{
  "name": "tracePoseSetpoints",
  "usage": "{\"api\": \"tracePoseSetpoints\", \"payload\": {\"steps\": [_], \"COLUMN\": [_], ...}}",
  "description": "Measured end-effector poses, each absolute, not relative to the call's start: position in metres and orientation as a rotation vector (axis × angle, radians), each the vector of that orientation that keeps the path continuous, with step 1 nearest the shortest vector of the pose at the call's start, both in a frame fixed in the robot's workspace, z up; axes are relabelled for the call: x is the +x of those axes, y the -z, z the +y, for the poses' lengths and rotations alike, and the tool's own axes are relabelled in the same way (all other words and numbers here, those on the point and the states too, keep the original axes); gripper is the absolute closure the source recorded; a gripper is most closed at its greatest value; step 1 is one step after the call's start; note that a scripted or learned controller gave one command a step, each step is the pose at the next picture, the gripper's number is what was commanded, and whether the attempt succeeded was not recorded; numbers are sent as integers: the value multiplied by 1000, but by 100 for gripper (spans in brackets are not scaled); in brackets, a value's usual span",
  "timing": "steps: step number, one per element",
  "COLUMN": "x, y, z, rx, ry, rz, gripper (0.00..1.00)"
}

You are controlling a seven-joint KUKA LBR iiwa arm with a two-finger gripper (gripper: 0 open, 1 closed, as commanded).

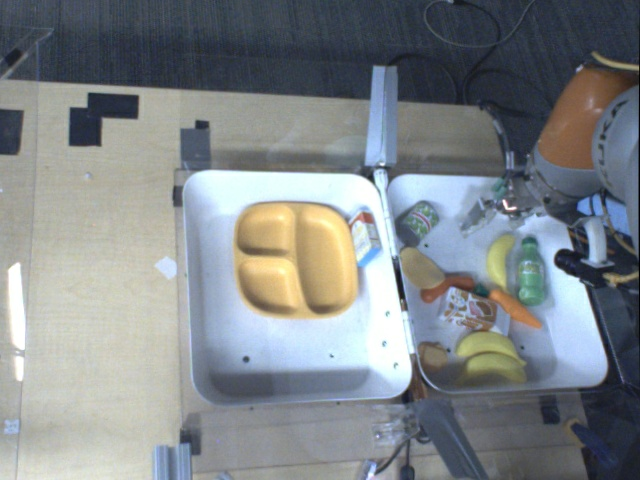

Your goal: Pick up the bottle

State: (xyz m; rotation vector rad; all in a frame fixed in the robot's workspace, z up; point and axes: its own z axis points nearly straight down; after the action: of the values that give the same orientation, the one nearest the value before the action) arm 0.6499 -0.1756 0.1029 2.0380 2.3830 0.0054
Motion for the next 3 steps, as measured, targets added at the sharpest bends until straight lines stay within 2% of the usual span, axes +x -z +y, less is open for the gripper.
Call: {"api": "tracePoseSetpoints", "payload": {"steps": [1,2,3], "x": [631,585,657], "y": [-89,-89,-146], "z": [-170,-195,-204], "rx": [1886,1859,1814], "ry": [-5,-25,-6], "rz": [2506,2531,2555], "gripper": [0,0,0]}}
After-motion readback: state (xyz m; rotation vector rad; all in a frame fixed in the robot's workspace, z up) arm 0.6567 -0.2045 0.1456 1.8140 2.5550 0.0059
